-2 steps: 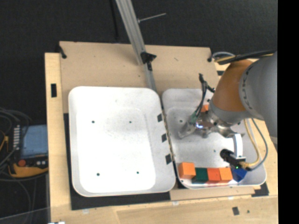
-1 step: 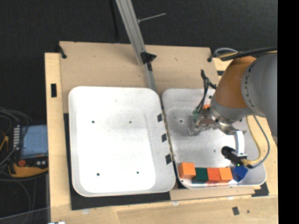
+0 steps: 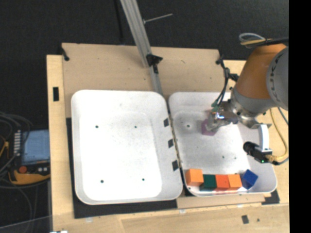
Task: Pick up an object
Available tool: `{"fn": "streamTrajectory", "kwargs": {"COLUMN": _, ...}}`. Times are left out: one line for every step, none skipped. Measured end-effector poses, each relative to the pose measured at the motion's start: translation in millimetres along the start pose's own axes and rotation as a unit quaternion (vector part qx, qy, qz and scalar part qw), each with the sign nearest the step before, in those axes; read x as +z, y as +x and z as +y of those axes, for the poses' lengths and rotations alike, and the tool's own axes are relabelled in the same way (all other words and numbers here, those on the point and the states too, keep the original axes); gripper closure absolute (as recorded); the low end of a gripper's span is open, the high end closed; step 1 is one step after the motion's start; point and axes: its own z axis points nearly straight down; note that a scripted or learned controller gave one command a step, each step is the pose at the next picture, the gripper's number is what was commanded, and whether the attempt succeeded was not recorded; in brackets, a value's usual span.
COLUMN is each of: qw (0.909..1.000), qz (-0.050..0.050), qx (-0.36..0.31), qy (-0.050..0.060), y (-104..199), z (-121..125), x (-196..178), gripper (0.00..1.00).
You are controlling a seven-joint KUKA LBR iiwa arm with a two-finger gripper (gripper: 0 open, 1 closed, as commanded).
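Camera view: the arm [image 3: 262, 76] is being seen reaching in from the right over the right bin [image 3: 194, 106], with the gripper [image 3: 217, 118] lowered toward the bin floor. A small purple block [image 3: 209, 128] is lying in the upper middle of that bin, just beside or under the gripper tip. Whether the block is being touched cannot be told; the tip is blurred against it. Whether the gripper is open or closed cannot be told either, so no hold is being claimed.

Along the near wall of the right bin a row is being noted: orange block [image 3: 195, 175], green block [image 3: 209, 181], two more orange blocks [image 3: 228, 181], blue block [image 3: 249, 178]. They are packed touching one another, well apart from the purple block. The left bin [image 3: 77, 144] is standing alongside.

Risks, judged from this frame:
- The purple block is small and loose on a smooth floor; if the approach is being made off centre, it is likely being pushed aside rather than enclosed.
- If closure is being made too high, only the top edge is being caught and the block may slip out on lifting.
- If the descent is being carried too far, the block is being pressed against the floor.
- The row at the near wall is not being threatened at present.
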Motion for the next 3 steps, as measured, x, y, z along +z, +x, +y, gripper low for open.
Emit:
{"fn": "streamTrajectory", "kwargs": {"qw": 1.0, "qz": 0.0, "qx": -0.005, "qy": 0.0, "y": -1, "z": 2, "x": -54, "gripper": 1.0}}
{"fn": "streamTrajectory", "kwargs": {"qw": 1.0, "qz": 0.0, "qx": -0.006, "qy": 0.002, "y": -2, "z": 3, "x": -58, "gripper": 1.0}}
{"fn": "streamTrajectory", "kwargs": {"qw": 1.0, "qz": 0.001, "qx": -0.006, "qy": 0.004, "y": 50, "z": 1, "x": -49, "gripper": 1.0}}
